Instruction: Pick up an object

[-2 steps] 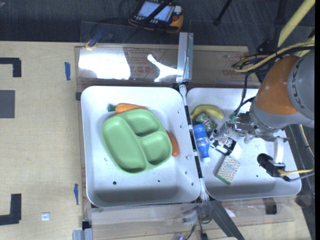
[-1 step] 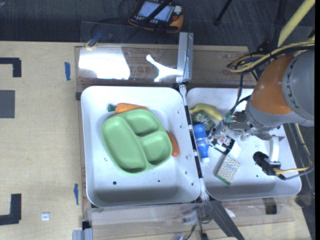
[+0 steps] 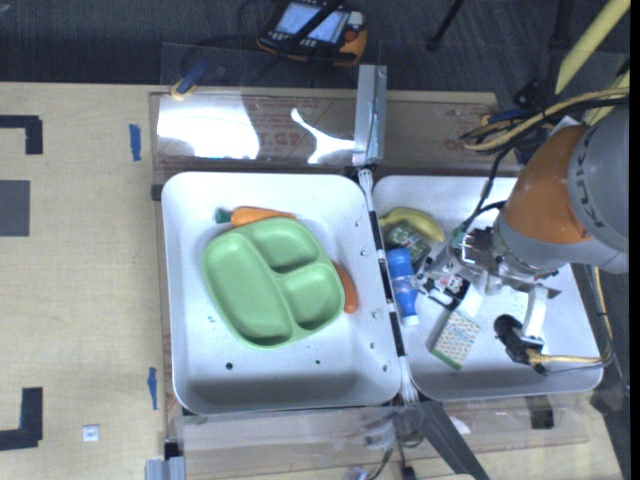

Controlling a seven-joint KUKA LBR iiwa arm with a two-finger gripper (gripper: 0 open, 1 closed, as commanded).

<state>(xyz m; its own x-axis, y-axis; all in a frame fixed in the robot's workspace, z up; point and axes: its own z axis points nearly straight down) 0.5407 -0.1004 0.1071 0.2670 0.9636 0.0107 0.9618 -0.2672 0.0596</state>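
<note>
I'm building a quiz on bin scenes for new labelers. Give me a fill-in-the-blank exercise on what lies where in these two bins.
1. The green divided tray lies in the ____ bin as the camera sees it.
2. The fruit by the right bin's back wall is a yellow ____.
3. The blue bottle lies beside the ____ between the two bins.
4. The band above the arm's wrist is ____.

Missing words: left; banana; divider; orange.

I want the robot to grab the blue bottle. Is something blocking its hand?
Nothing visible does. The hand hangs in the right bin, just right of the blue bottle, with small clutter around it.
</note>
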